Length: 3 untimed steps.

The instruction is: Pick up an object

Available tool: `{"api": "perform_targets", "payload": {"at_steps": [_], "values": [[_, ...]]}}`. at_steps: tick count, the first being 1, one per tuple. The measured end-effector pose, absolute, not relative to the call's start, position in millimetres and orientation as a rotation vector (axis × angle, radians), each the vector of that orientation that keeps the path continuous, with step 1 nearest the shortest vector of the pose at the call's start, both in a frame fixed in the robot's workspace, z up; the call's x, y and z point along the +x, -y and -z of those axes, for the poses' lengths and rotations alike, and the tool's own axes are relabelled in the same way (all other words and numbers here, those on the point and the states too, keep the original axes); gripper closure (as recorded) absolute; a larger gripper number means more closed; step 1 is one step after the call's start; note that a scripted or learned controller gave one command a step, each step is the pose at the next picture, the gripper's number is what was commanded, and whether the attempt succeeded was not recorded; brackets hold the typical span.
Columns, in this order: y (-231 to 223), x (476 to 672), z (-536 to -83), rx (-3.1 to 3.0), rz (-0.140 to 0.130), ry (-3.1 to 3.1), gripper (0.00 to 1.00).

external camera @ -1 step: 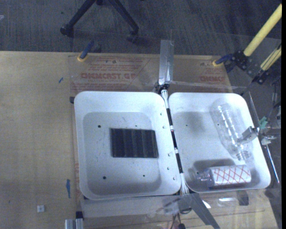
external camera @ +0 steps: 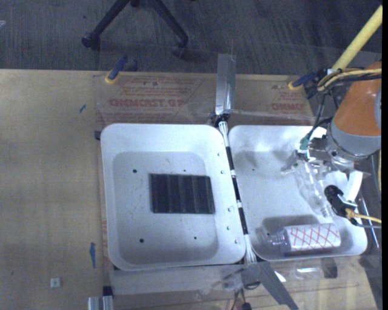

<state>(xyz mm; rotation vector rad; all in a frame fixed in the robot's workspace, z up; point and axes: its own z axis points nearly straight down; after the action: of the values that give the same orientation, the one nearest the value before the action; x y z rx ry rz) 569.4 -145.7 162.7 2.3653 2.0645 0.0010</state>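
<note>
Below, two shallow white bins are seen side by side on the wooden bench (external camera: 48,181). In the left bin (external camera: 121,145) a dark ribbed rectangular pad (external camera: 182,194) lies flat near the middle of the floor. In the right bin (external camera: 260,145) a bottle (external camera: 306,237), wrapped in a white label crossed with red lines and closed by a clear cap, lies on its side along the near wall, its cap pointed toward the divider between the bins. The arm (external camera: 357,115), grey with an orange band, is reached in from the right, and the jaws (external camera: 315,181) are hung over the right half of the right bin, above and apart from the bottle. Nothing is seen between the translucent fingers; whether they are released or clenched cannot be told. A black stand base (external camera: 136,18) is seen on the floor beyond the bench.
</note>
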Motion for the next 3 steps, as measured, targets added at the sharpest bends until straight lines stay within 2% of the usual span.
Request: {"api": "perform_targets", "payload": {"at_steps": [1, 2, 3], "values": [[203.4, 577.4, -160.5, 2.203, -0.001, -2.233, 0.0], [196.4, 594.8, -89.6, 2.107, -0.007, -2.317, 0.0], [192.0, 561.7, -90.1, 1.661, -0.006, -2.653, 0.0]]}}
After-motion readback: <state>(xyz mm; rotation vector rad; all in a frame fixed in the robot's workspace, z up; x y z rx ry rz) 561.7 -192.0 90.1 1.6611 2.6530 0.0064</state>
